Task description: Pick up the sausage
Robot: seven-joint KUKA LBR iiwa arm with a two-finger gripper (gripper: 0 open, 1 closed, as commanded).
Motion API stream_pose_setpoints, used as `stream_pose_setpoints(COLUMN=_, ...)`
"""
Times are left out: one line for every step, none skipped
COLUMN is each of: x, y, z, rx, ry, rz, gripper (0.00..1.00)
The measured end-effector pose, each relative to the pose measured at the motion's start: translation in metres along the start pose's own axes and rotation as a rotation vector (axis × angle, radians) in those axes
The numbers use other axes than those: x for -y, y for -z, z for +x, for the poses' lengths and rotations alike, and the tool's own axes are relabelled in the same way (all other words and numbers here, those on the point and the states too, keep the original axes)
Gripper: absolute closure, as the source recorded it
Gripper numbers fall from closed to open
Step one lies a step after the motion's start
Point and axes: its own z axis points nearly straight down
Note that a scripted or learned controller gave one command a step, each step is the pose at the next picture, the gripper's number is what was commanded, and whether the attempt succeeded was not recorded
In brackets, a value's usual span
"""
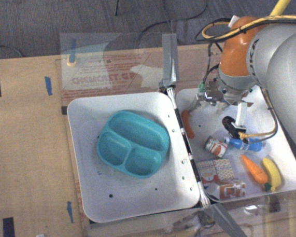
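The sausage (188, 123) is a short reddish-brown link. It lies lengthwise against the left wall of the right bin (287, 182), near the bin's far end. My gripper (223, 98) hangs under the orange wrist band over the far part of the same bin. It sits to the right of the sausage and apart from it, and nothing shows between the gripper and the sausage.
The left bin (93, 199) holds a teal divided plate (133, 143). In the right bin lie a small can (216, 146), a blue object (245, 143), a carrot (254, 169), a banana (271, 173) and two printed cartons (222, 171) (232, 189).
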Motion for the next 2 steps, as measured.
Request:
stream_pose_setpoints(x=0.067, y=0.099, z=0.031, rx=-0.002, ry=0.172, rz=0.004, gripper=0.00)
stream_pose_setpoints(x=0.000, y=0.004, z=-0.001, rx=0.000, ry=0.048, rz=0.000, gripper=0.00)
